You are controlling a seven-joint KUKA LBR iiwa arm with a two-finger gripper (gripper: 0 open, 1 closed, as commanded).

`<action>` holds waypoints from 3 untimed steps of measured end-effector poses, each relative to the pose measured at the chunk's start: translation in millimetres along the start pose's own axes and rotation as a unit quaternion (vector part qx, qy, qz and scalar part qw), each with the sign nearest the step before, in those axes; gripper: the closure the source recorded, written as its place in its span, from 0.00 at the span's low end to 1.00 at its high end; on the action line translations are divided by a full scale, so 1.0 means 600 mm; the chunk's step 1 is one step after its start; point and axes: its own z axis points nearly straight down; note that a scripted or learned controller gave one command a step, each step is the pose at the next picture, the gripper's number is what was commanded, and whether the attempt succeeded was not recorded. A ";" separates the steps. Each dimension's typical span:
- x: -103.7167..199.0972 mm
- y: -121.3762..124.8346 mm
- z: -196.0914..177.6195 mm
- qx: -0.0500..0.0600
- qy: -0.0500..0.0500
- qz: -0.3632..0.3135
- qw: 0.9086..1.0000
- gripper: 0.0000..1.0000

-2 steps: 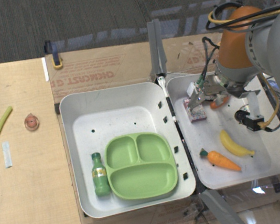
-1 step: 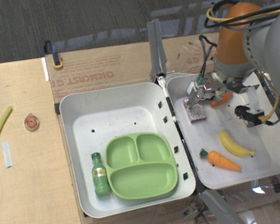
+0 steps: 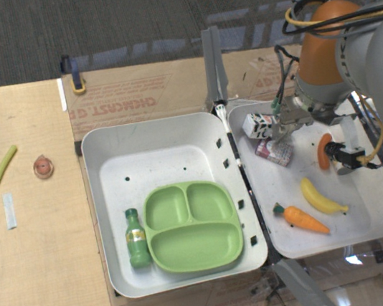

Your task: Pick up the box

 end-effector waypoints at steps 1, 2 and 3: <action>0.000 0.000 0.000 0.000 0.000 0.000 1.000 0.00; 0.009 -0.031 0.019 -0.008 0.000 0.045 0.999 0.00; 0.005 -0.030 0.000 -0.009 -0.002 0.045 0.999 1.00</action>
